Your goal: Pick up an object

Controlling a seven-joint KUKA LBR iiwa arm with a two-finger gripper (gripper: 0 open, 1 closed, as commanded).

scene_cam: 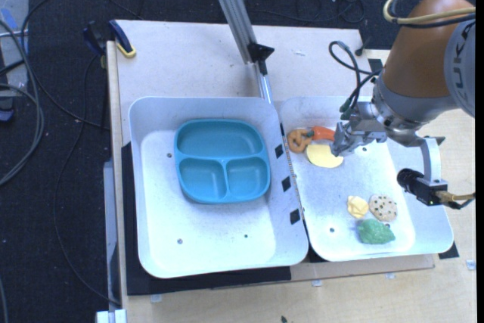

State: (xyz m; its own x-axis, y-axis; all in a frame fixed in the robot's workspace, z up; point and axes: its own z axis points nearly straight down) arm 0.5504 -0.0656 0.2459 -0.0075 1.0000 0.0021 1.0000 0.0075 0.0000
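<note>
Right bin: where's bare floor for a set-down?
Free: the right white bin floor's middle strip, between the pale yellow flat piece and the green lump. Crowded: top-left corner, where the gripper sits by the brown pretzel and orange piece.

Right bin (pixel 423 238): far-left corner crowded — pretzel (pixel 299 138), orange piece (pixel 323 133), yellow slice (pixel 324 156) close together, gripper (pixel 342 144) directly over them. Near edge: yellow lump (pixel 358 206), cookie (pixel 383 207), green lump (pixel 375 231) bunched. Open floor between the clusters. Left bin (pixel 151 238): blue tray (pixel 222 160) fills centre; near side open.
</note>
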